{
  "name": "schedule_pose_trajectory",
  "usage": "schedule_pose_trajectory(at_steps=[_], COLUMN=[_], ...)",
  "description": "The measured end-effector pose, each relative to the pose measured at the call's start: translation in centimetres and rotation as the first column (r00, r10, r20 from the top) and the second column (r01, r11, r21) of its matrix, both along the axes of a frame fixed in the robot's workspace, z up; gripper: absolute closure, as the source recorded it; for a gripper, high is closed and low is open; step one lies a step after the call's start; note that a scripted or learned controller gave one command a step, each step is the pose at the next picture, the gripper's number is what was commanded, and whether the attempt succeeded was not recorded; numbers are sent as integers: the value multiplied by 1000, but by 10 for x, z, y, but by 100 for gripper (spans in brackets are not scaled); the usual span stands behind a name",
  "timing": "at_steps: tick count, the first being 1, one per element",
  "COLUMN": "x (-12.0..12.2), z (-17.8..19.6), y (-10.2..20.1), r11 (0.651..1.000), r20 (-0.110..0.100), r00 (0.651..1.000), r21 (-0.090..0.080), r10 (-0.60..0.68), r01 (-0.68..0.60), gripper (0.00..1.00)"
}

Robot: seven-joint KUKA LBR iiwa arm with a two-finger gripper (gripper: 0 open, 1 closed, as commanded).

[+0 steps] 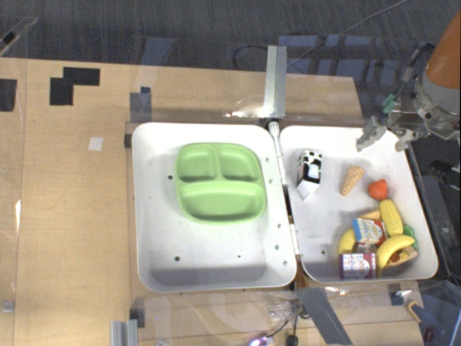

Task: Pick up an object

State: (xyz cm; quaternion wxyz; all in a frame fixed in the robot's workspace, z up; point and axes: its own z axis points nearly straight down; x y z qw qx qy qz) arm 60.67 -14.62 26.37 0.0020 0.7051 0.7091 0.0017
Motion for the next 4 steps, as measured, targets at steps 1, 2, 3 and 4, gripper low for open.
schedule_pose_trajectory(at_steps=[1,2,3,4], x=[5,37,33,11], z=[-167,-93,-143,-152], y=[-10,15,42,46], r11=[994,929,909,988], r20=[2,2,33,46], r00=[994,929,908,987], r21=[-1,-3,-24,14], r10=[106,369,418,-155], r01=[-106,-369,-417,155], gripper=[0,0,0,0])
